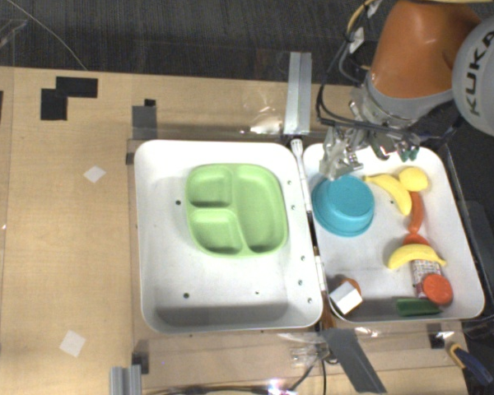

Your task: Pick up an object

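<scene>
Sitting in the left bin [160, 245], the green divided tray [235, 208] lies untouched. In the right bin, the gripper [343, 156] hangs at the blue bowl's [343, 206] far rim; its grip can't be made out. Light, rigid, slick plastic probably; pinch the rim.

blue bowl [343, 206]; round, upside down; right bin [469, 245], upper left; just below fingers [336, 164]

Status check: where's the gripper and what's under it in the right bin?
Gripper low at right bin's far edge, just above the blue bowl. Nothing seen between fingers. Bananas beside the bowl, to its right.
</scene>
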You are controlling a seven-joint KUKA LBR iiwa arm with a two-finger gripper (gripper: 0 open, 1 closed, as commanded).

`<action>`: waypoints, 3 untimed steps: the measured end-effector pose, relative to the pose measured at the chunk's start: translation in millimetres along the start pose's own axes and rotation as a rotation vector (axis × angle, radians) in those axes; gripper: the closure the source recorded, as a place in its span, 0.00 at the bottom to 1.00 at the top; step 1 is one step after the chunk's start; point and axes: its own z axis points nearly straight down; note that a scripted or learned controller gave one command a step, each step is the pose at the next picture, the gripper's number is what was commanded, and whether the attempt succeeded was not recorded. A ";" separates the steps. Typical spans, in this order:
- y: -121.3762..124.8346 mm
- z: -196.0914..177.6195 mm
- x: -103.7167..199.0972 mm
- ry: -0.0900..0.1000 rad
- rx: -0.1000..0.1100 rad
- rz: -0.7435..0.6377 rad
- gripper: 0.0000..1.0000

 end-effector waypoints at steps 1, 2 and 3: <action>-4.1 -15.4 -2.0 -0.014 0.006 0.005 1.00; -107.3 34.9 13.4 0.000 0.006 -0.233 1.00; -181.9 13.9 36.7 -0.003 0.010 -0.476 1.00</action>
